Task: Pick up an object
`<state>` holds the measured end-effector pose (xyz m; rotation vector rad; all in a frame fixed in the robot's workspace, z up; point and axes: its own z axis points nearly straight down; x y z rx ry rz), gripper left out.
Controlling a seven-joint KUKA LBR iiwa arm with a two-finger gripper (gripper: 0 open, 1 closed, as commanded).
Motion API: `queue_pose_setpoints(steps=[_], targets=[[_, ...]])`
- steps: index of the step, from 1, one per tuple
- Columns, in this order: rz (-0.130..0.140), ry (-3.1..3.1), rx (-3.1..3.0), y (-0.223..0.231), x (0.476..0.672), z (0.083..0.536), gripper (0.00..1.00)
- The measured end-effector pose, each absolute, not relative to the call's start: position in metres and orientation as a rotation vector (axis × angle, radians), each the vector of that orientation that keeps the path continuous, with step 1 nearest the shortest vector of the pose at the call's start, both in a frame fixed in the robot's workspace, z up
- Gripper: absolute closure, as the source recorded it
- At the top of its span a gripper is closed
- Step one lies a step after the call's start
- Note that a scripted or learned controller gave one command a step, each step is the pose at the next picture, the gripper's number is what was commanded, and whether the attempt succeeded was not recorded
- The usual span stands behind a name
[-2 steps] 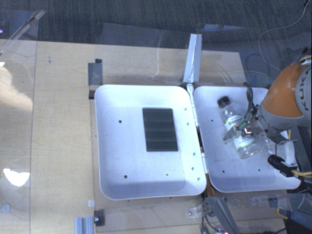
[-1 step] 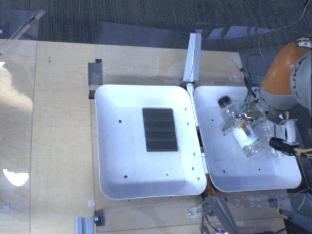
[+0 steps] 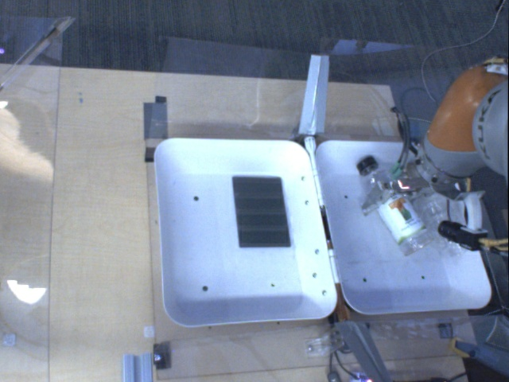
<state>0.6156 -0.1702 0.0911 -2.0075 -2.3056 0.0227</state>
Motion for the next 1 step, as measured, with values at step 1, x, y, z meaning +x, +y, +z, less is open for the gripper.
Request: queue_pose_setpoints(steps=[1], targets=[[0.007, -2.476, -1.917, -0.0768, 0.6409, 0.1807, 1.00]])
